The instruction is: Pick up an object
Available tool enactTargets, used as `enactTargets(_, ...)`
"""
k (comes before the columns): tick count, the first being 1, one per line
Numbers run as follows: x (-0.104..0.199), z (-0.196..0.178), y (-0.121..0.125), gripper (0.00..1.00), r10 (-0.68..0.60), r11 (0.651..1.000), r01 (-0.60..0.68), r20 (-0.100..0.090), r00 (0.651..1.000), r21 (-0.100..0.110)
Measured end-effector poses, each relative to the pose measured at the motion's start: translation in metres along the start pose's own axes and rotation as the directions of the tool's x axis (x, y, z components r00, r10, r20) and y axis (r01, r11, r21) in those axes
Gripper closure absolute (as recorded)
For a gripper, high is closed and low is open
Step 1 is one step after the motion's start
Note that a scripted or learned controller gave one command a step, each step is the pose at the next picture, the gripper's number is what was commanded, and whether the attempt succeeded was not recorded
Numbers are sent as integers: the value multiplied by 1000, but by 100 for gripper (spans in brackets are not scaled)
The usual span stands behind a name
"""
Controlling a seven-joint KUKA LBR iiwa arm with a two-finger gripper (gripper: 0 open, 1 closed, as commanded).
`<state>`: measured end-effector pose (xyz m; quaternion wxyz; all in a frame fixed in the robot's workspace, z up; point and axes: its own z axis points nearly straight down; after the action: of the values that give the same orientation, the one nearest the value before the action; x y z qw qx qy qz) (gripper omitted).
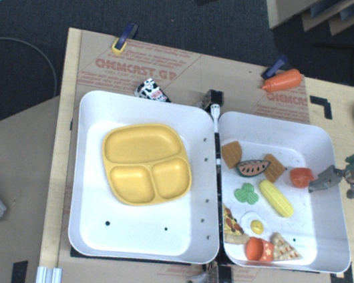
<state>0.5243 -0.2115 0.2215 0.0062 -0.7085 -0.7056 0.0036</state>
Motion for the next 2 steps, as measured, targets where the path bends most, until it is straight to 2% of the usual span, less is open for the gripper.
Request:
enactTargets(1,1,-8,3,0,-4,1000,4,4,1000,-14)
enactTargets(2,-4,54,6,0,-4,1000,4,1,1000,-7)
